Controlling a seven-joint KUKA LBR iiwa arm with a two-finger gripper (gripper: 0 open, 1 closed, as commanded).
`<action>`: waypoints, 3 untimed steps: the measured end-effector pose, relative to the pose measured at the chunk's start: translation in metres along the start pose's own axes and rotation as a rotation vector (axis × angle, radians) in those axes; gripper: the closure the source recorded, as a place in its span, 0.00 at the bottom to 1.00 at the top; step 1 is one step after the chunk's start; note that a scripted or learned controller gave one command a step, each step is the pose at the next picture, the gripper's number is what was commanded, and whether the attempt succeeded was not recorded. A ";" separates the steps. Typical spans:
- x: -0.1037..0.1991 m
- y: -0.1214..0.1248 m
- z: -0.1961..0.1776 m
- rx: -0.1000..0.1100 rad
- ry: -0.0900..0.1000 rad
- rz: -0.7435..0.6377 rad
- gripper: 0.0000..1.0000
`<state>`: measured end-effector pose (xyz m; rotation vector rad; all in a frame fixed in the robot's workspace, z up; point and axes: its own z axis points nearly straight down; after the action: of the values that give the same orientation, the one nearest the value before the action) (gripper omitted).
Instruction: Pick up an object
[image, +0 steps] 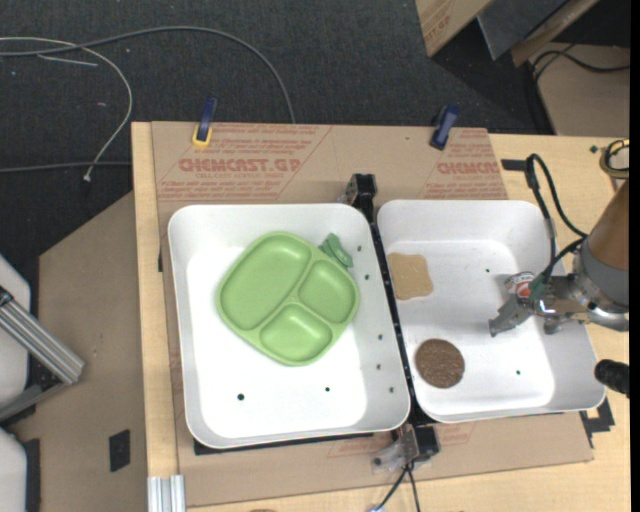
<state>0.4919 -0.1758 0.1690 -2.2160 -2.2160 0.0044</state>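
Note:
In the right bin (470, 225) a flat tan square piece (409, 275) lies near the left wall. A round brown disc (439, 362) rests toward the front left. My gripper (515, 305) reaches in from the right and hovers low over the bin's right half, to the right of both pieces and apart from them. A small red and white spot shows at its tip, too small to identify. In the left bin (200, 300) sits a light green divided plate (288, 296), with a small dark green item (337, 250) at its upper right rim.
The two bins share a black divider with clamps at the back (361, 187) and the front (420, 440). Cardboard (300, 160) backs the bench, held by blue clips. A black cable (540, 190) runs along the right bin's far corner to the arm.

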 end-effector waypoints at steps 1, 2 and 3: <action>-0.001 0.007 0.060 -0.001 0.000 0.000 0.00; 0.000 0.006 0.086 -0.003 0.000 0.000 0.00; 0.000 0.008 0.073 -0.007 -0.002 0.000 1.00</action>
<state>0.4990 -0.1759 0.0958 -2.2208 -2.2201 -0.0020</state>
